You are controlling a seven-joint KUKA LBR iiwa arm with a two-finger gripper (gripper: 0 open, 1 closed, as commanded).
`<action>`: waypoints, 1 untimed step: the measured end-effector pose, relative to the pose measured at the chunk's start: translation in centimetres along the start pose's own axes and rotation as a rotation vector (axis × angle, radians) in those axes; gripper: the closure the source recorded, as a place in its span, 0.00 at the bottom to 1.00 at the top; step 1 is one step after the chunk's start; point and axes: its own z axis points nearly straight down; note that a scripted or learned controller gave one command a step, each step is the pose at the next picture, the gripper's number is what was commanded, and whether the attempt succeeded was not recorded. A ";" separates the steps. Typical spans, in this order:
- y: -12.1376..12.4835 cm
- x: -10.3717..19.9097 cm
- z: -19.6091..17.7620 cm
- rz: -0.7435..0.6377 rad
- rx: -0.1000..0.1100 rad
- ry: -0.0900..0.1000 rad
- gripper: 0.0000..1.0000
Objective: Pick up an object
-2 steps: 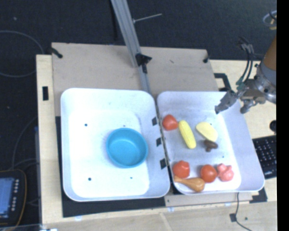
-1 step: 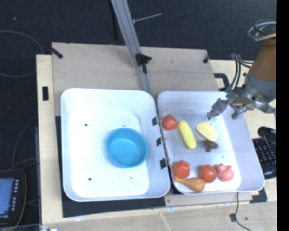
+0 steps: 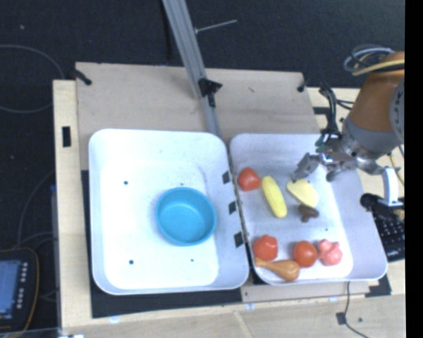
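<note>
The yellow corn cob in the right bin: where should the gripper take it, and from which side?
Grip the corn cob across its middle, coming straight down from above. It lies flat and long, running up-down in the view, with free space on both long sides, so fingers likely fit there.

A grey pole [image 3: 187,48] slants over the bench; perhaps a tablet [image 3: 7,287] lower left.

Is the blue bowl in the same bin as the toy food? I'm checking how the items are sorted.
No, the blue bowl sits alone in the left bin, while the toy food lies in the right bin.
</note>
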 end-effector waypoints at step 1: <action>0.0 -0.2 5.3 0.007 0.001 0.000 0.00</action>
